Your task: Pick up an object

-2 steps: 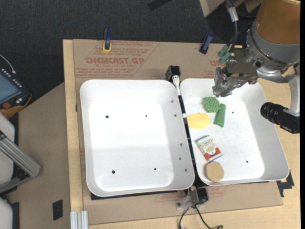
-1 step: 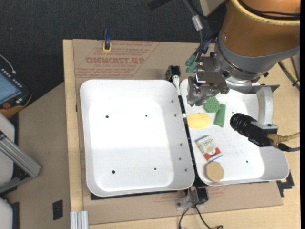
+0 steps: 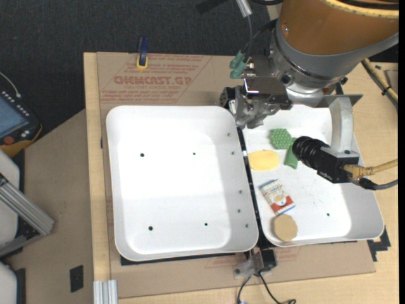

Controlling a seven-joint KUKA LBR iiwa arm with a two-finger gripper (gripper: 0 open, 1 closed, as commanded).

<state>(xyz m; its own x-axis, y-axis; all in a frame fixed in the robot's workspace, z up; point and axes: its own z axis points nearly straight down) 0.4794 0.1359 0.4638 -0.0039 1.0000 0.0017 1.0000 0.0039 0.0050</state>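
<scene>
Camera view: two bins point(image 3: 171, 239), four objects point(image 3: 276, 197).

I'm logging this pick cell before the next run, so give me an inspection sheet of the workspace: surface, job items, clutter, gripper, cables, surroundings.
Surface: left bin and right bin side by side on a cardboard sheet.
Job's things: in the right bin, a green piece, yellow piece, packet and tan disc.
Clutter: nothing seen.
Gripper: gripper low at the right bin's far left corner; finger state unclear.
Cables: black cables above the wrist; a hose at right; a wire at the front edge.
Surroundings: blue clip on the cardboard's far edge; dark floor.
</scene>
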